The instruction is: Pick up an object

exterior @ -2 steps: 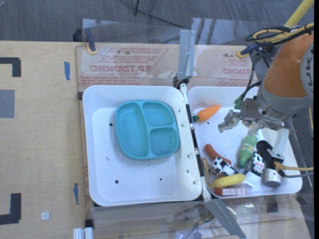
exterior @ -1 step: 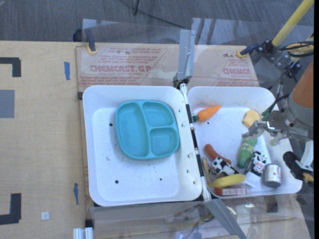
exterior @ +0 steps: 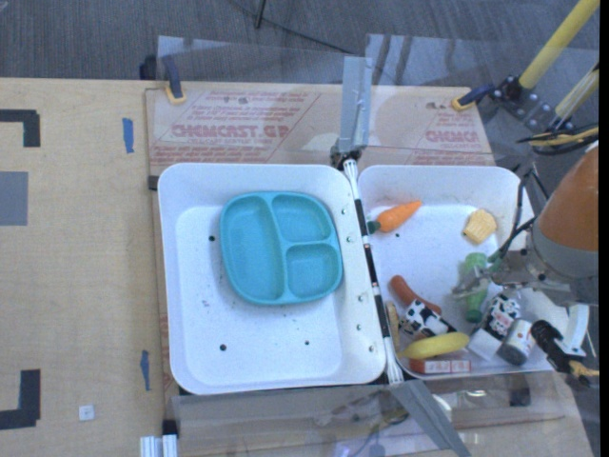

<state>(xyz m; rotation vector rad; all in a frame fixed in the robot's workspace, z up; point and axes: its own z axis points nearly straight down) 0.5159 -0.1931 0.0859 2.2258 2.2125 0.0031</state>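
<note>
The right bin (exterior: pixel 447 184) holds several small items. An orange carrot (exterior: pixel 400 215) lies near its far left corner, and a yellow block (exterior: pixel 480 225) sits further right. A red sausage (exterior: pixel 402 288), a black-and-white cow toy (exterior: pixel 425 318) and a yellow banana (exterior: pixel 438 346) lie along the near left side. My gripper (exterior: pixel 483 282) is low in the bin's right half, right at a green object (exterior: pixel 472 267) that it partly hides. The view does not show anything held in it.
A teal divided plate (exterior: pixel 282 247) lies in the left bin (exterior: pixel 190 331). A second black-and-white item (exterior: pixel 502 312) and a white-and-grey cylinder (exterior: pixel 510 343) crowd the right bin's near right corner. The arm's orange band (exterior: pixel 579 212) hangs over that bin's right rim.
</note>
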